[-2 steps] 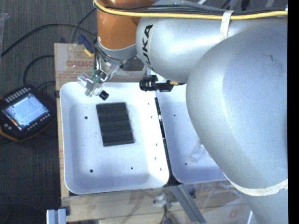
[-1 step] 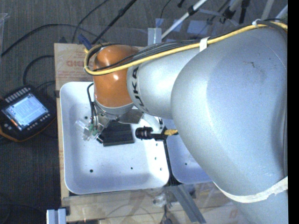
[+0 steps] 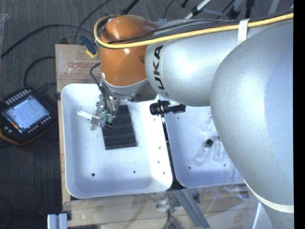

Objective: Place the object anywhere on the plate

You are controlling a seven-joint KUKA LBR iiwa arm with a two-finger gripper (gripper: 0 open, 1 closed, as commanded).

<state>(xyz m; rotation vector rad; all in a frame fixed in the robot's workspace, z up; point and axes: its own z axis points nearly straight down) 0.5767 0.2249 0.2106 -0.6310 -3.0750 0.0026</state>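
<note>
Grey arm (image 3: 228, 80) lettered "KUKA" | claw (image 3: 101, 118) grasping clear object (image 3: 86, 115) | beside black plate (image 3: 120, 128)

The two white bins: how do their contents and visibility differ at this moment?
The left bin holds a dark ribbed plate, with the gripper at the plate's upper left edge; the right bin holds small clear vials. The left bin lies mostly in view, while the arm covers much of the right bin. Both are shallow, white and side by side.
</note>
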